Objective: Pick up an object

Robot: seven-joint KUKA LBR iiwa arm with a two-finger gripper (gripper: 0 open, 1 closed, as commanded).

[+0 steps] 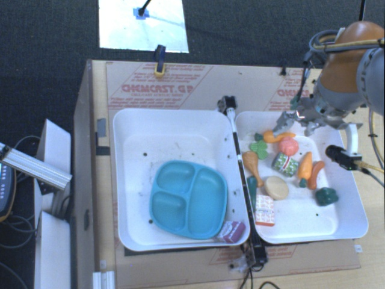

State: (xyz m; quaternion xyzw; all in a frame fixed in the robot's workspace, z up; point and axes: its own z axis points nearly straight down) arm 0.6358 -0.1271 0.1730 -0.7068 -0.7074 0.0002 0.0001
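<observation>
We see the end effector (296, 120) at the upper right of the frame, hanging over the far edge of the right bin (346, 227); its two fingers are spread open with nothing between them, one tip near the orange carrot (278, 137) at the top of the pile. That carrot lies with its long axis roughly left to right. Just below it sits a pink round toy (289, 146), and beneath that a green can (284, 165) lying tilted. To the right a second orange carrot (305, 166) stands nearly vertical in the frame, its long axis running up and down, with a smaller orange piece (316, 174) beside it and a dark green toy (325, 195) lower right. A tan drumstick (252, 164) slants along the bin's left wall, a pale round piece (277, 187) lies near the middle, and a red and white carton (264, 211) rests lower left. The left bin (135, 137) holds a blue divided plate (189, 198) and a small purple packet (231, 230) in its lower right corner. Both bins rest on the table (180, 83).
</observation>
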